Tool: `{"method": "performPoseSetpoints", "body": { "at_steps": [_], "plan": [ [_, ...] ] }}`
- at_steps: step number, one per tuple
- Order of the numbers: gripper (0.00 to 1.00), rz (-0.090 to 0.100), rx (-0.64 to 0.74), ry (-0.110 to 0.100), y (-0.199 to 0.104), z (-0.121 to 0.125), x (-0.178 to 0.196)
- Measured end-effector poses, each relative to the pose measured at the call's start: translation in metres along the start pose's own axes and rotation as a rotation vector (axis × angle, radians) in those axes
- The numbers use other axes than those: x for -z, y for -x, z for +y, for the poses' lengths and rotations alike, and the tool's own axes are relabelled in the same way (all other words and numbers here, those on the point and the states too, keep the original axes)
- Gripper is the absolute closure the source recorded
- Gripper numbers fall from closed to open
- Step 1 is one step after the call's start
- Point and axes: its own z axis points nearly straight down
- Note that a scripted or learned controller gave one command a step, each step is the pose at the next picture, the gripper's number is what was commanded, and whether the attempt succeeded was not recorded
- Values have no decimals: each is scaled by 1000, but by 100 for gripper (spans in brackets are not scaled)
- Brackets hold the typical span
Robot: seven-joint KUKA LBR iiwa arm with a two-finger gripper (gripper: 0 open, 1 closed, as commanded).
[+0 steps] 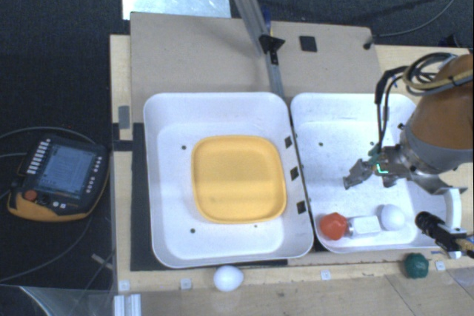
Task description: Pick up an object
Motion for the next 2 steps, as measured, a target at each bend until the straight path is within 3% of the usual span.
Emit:
{"method": "performPoseSetpoints", "body": {
  "at_steps": [1, 2],
  "plan": [
    [0, 0, 0, 0, 0, 0, 0],
    [0, 0, -1, -4, 8, 5, -53]
  ]
}}
